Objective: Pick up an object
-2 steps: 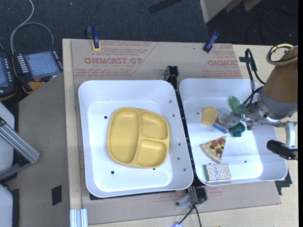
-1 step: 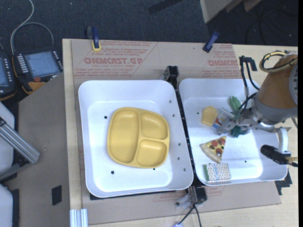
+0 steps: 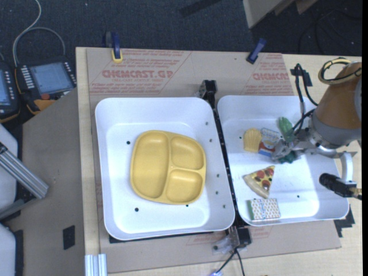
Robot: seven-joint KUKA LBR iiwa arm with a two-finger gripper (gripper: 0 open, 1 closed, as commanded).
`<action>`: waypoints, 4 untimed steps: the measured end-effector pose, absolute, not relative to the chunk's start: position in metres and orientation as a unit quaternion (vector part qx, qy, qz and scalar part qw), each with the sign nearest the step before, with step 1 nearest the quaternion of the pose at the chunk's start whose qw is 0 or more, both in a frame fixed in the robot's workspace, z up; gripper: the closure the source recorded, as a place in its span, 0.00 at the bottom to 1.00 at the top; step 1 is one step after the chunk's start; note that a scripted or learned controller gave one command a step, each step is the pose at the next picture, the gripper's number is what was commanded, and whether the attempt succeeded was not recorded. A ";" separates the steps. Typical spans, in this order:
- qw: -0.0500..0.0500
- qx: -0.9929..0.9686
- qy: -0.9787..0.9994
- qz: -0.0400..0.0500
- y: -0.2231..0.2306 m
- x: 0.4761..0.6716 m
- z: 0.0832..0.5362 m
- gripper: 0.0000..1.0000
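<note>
The right bin (image 3: 313, 211) holds several small objects. A yellow lumpy piece (image 3: 251, 140) lies near its left wall, and beside it sits a small blue and red item (image 3: 264, 149). A toy pizza slice (image 3: 261, 180) lies in the middle, with a speckled green-white box (image 3: 264, 209) at the front. A green object (image 3: 284, 124) lies at the back. My gripper (image 3: 283, 151) is low in the right bin, right of the blue and red item and just below the green object. The arm's wrist hides what is at its tips.
The left bin (image 3: 115, 117) holds a yellow divided plate (image 3: 167, 167). The grey arm with its orange band (image 3: 339, 111) covers the right bin's right side. Black cables (image 3: 302, 85) hang over the bin's back edge. A pendant (image 3: 49, 76) sits off the bench at left.
</note>
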State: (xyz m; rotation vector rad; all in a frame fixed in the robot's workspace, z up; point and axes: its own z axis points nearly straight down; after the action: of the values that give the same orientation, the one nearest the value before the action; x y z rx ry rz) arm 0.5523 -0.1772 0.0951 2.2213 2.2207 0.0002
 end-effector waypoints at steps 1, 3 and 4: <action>0.004 0.707 0.707 0.002 -0.173 0.550 0.157 1.00; 0.003 0.707 0.707 0.001 -0.182 0.549 0.237 1.00; -0.001 0.705 0.709 0.001 -0.125 0.551 0.243 1.00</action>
State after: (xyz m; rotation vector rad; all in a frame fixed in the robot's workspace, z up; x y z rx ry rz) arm 0.5509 -0.1247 0.2429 2.2155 2.2303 0.0033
